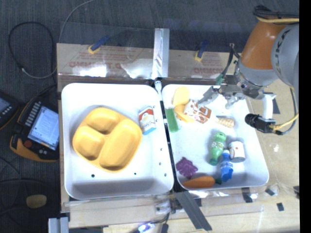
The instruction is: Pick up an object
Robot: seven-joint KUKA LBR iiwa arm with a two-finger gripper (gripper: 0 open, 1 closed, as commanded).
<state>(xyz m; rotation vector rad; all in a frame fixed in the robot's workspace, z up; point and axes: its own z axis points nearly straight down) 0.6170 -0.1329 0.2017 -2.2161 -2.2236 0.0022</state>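
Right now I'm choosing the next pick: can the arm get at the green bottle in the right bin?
Probably yes. The green bottle lies uncovered in the right bin, with bare floor on its left. A small white cup and a blue bottle crowd its right and lower end, which could hamper the gripper.

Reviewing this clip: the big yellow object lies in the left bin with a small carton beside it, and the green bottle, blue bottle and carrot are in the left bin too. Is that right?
Not quite. In the camera view, the big yellow object and small carton do lie in the left bin, but the green bottle, blue bottle and carrot are in the right bin.
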